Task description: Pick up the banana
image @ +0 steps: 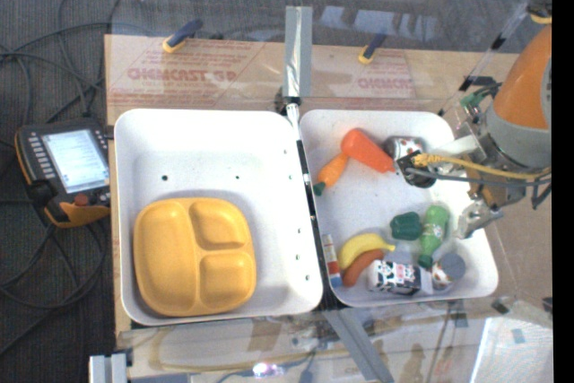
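Clearly the banana lay crowded against the hot dog near the right bin's front edge; the gripper, its state unreadable, risked snagging neighbours.

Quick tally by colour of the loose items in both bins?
Yellow: 2, the divided tray in the left bin and the banana in the right bin
Orange: 2, the carrot-like piece and the larger orange piece
Green: 2, the dark green piece and the light green bottle
Red-orange: 1, the sausage-shaped piece
Total: 7
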Action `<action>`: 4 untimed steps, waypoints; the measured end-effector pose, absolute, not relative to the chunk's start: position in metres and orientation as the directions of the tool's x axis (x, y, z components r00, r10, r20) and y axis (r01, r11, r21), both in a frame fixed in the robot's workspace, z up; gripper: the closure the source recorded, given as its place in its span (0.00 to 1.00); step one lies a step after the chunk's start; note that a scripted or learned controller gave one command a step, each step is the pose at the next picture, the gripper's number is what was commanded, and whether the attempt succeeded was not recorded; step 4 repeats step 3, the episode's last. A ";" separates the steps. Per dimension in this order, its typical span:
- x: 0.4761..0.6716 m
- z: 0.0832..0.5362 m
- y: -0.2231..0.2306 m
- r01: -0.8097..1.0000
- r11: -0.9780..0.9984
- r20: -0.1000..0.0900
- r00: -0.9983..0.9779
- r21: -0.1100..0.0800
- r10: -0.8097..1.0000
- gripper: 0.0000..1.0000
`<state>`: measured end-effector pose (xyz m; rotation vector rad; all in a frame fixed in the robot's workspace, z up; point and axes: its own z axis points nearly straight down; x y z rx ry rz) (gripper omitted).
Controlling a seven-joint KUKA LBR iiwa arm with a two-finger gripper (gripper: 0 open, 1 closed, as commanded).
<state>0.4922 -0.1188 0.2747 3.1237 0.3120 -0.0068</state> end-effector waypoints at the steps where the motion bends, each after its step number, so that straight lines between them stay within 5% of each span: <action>1: 0.488 0.182 -0.080 0.425 -0.905 -0.005 0.905 -0.004 0.425 0.00; 2: 0.488 0.190 -0.079 0.427 -0.904 -0.009 0.904 -0.009 0.427 1.00; 3: 0.488 0.190 -0.079 0.427 -0.904 -0.009 0.904 -0.009 0.427 0.00; 4: 0.488 0.190 -0.079 0.427 -0.904 -0.009 0.904 -0.009 0.427 0.00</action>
